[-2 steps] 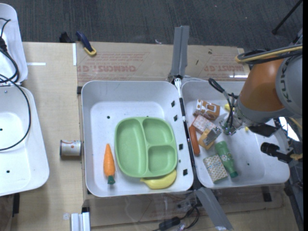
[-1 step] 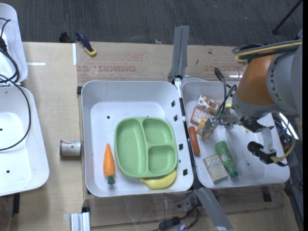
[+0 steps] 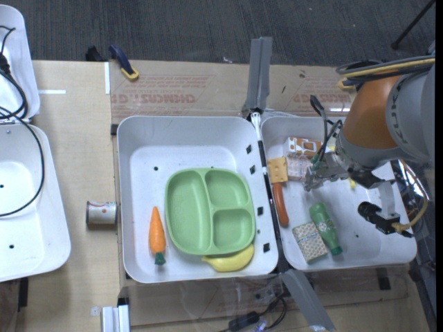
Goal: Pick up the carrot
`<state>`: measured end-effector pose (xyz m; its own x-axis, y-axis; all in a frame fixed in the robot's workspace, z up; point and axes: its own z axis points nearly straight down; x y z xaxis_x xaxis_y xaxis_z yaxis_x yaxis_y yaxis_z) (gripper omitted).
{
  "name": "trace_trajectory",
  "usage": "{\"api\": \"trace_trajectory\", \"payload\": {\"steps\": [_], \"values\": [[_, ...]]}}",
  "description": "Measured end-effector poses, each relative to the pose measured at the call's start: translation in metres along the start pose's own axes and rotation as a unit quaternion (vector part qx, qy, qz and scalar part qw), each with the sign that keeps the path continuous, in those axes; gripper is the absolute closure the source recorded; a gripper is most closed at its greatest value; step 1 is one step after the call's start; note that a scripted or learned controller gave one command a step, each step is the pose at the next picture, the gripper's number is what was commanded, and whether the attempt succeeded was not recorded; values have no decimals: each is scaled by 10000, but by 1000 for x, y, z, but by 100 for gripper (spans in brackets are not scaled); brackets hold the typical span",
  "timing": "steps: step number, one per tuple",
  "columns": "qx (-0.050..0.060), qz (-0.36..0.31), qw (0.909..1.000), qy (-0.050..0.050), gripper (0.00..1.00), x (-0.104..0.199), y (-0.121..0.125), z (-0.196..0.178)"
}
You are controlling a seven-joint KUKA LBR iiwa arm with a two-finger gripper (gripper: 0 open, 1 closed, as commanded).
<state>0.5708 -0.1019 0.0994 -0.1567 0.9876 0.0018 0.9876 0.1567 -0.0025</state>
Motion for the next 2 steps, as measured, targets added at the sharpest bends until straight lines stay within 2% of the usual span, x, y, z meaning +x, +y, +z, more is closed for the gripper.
{"api": "trace_trajectory", "payload": {"steps": [1,2], "values": [[13,1118,9937,-16,100,58,15,-115],[17,3204,9473,-25,100,119,-10,-148]]}}
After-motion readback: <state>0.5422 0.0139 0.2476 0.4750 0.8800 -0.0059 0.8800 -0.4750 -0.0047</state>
